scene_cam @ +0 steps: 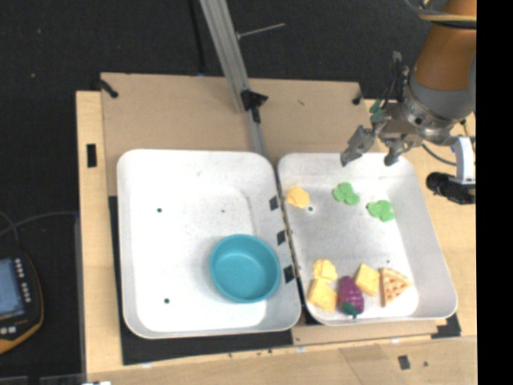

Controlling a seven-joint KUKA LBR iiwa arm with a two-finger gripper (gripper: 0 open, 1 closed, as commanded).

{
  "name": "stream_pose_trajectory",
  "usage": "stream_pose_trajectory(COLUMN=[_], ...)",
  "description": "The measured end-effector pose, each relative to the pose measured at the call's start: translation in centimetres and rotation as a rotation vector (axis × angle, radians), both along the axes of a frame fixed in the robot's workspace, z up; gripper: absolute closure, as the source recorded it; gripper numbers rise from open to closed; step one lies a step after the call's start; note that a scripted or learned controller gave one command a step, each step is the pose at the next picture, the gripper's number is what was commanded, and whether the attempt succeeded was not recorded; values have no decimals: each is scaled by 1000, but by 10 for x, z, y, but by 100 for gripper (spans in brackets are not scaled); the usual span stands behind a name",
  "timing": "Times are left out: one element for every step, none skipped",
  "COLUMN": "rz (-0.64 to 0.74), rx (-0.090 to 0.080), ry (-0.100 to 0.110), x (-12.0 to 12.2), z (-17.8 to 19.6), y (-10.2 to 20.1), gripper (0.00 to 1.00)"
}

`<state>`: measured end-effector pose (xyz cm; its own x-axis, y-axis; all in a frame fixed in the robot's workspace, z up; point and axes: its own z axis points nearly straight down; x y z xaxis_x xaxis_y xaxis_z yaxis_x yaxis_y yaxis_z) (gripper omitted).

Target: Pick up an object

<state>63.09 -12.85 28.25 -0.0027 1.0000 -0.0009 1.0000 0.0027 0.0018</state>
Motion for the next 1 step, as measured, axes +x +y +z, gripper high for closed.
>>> stream_pose_trajectory(rz=[0], rx=[0], ry=[0], x=[0], z=[0], y=[0], gripper=[0])
